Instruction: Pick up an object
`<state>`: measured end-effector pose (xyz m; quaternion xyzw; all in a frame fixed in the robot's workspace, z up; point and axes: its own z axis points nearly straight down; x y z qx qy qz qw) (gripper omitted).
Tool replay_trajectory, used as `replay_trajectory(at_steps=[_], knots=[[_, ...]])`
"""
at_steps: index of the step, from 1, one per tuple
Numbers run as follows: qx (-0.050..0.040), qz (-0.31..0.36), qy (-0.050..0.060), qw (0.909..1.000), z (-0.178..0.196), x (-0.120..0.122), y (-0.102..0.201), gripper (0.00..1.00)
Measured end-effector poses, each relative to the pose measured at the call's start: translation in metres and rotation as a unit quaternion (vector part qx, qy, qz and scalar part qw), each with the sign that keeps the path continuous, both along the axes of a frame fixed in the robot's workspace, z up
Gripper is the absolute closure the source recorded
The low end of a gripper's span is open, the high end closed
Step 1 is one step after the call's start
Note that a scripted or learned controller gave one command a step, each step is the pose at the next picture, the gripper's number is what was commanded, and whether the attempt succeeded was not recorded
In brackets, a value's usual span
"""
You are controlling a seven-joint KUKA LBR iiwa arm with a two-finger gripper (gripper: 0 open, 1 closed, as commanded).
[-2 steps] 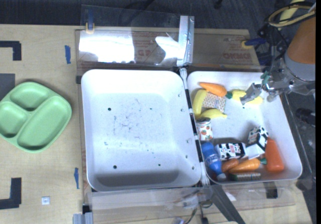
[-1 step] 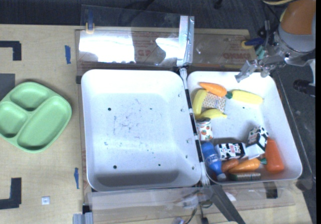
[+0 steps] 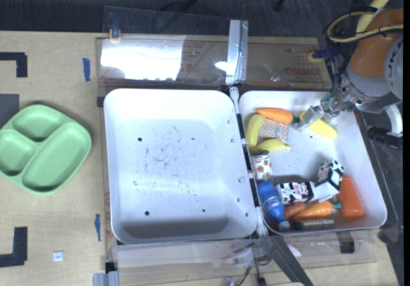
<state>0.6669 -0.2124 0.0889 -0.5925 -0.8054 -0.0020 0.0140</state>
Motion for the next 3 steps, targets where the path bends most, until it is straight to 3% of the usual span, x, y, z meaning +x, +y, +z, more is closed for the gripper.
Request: replay_trajectory(at_steps=[1,2,3], knots=[[-0.0082,0.002,-0.011,0.9999,0.012,0.004,-0.002,1.00],[-0.0106,0.043,-0.013,0.9989,0.161,-0.044,0.003,1.00],[-0.0108,-0.123,-0.008,0.9923,0.119,-0.070,0.107,1.00]])
